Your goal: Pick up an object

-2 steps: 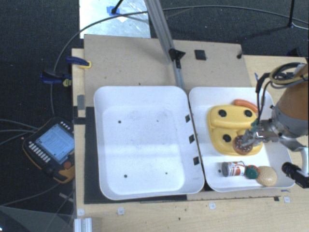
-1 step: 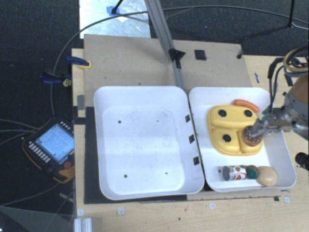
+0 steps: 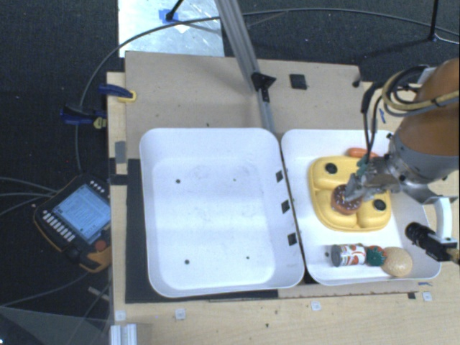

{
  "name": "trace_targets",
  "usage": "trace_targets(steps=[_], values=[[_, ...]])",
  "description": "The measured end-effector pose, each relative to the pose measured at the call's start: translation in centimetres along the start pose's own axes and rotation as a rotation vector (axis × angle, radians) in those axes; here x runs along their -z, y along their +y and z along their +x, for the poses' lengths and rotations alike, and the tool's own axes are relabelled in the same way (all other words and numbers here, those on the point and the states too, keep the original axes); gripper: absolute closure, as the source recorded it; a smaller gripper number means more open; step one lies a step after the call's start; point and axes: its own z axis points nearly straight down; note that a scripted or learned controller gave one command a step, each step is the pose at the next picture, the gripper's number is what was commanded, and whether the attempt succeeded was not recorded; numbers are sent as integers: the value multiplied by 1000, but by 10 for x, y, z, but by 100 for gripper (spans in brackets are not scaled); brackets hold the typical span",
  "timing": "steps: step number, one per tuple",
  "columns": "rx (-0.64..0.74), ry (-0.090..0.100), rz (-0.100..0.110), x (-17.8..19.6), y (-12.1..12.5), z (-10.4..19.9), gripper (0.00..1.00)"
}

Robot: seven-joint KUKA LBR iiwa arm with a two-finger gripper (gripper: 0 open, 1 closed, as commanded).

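Objects sit together in the right bin [image 3: 305, 214]: a yellow moulded toy [image 3: 327, 192] with dark round spots lies near the bin's middle, and a small reddish-brown round piece [image 3: 346, 204] rests on top of it. An orange item [image 3: 356, 152] peeks out just behind the yellow toy. Along the bin's near wall lie a small bottle with a red-and-white label [image 3: 350, 255], a green bit beside it, and a tan, egg-shaped object [image 3: 397, 262] touching that end. The jaws [image 3: 353, 190] are down over the yellow toy, right at the reddish-brown piece; whether they are spread or closed cannot be told. The grey arm [image 3: 428, 157] reaches in from the right. The left bin [image 3: 154, 192] sits alongside on the brown tabletop [image 3: 194, 92].
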Motion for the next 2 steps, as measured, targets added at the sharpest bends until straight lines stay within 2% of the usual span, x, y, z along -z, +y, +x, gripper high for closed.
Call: trace_targets(steps=[1, 2], values=[[1, 0, -1, 6, 16, 55, 100], [1, 0, 0, -6, 36, 113, 100]])
